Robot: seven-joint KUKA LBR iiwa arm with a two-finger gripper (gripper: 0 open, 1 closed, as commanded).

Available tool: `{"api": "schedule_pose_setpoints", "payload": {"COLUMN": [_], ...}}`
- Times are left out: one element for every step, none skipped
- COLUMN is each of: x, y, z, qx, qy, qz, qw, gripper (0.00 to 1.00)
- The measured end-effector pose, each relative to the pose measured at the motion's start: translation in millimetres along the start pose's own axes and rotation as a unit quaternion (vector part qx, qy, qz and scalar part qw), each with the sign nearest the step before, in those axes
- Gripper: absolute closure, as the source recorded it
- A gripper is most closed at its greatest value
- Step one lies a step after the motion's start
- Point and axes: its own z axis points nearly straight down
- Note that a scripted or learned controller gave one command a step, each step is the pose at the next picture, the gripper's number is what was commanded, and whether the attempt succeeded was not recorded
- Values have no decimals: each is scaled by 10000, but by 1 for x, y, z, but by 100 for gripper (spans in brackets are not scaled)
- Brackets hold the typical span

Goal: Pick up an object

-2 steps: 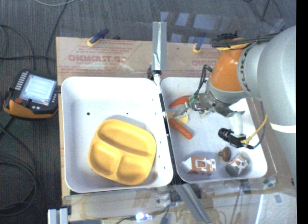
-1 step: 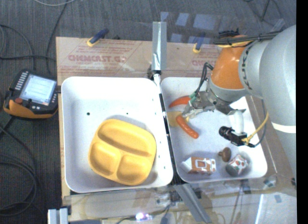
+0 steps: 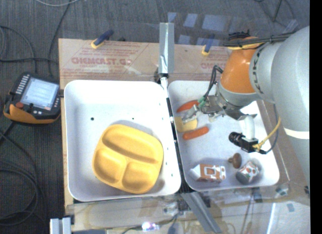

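Note:
In the right bin [image 3: 271, 175] the gripper [image 3: 200, 108] reaches in from the right and hangs over the bin's upper left part. Just beside it lie an orange carrot-like piece [image 3: 186, 106], a pale yellow block [image 3: 187, 124] and an orange sausage-shaped piece [image 3: 195, 133]. Near the bin's front edge rest an orange-and-white toy [image 3: 209, 172], a small brown piece [image 3: 235, 159] and a grey-and-red object [image 3: 248, 171]. The arm's grey body hides the bin's right side.
The left bin [image 3: 80, 107] holds a yellow divided tray [image 3: 129, 157]. A metal bar [image 3: 165, 52] stands between the bins at the back. A teach pendant [image 3: 34, 98] lies on the floor at left. A black cable connector [image 3: 242, 141] hangs off the arm.

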Motion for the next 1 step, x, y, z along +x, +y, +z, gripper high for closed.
{"api": "schedule_pose_setpoints", "payload": {"x": [3], "y": [-42], "z": [10], "qx": [-2], "qy": [-23], "qz": [-170], "qw": [9999], "gripper": [0]}}
